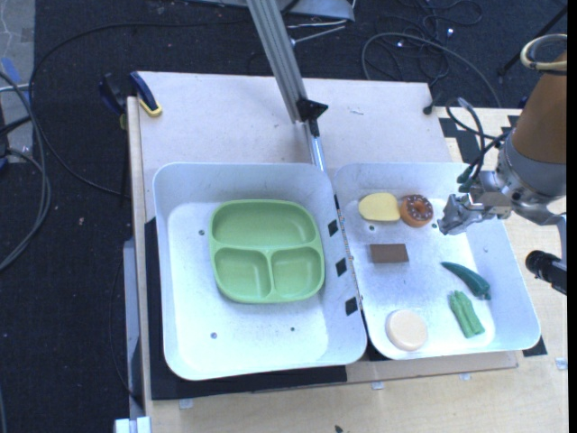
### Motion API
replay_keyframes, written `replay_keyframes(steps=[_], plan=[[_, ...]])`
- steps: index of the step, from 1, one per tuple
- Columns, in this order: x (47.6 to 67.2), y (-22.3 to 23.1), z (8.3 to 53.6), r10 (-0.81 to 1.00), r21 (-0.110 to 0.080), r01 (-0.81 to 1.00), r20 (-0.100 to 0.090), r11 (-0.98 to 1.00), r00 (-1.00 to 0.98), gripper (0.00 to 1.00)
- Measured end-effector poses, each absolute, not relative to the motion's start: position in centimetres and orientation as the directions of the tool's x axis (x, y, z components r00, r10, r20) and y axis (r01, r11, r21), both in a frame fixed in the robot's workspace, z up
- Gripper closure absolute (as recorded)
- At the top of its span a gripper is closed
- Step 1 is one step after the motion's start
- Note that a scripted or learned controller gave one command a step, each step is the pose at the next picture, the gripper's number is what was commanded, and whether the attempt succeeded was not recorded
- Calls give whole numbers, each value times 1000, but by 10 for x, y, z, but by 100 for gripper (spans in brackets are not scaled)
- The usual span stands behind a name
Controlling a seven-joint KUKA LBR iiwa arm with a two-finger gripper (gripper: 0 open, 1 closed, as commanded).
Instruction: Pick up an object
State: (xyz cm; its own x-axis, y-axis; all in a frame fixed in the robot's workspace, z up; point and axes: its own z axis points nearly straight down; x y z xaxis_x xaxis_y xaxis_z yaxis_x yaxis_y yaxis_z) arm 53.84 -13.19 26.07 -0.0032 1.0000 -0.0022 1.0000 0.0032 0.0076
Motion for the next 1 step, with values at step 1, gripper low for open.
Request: replay_keyframes(steps=[1], plan=[[553, -90, 260, 1000, 3, 1000, 0, 7, -7, 100]])
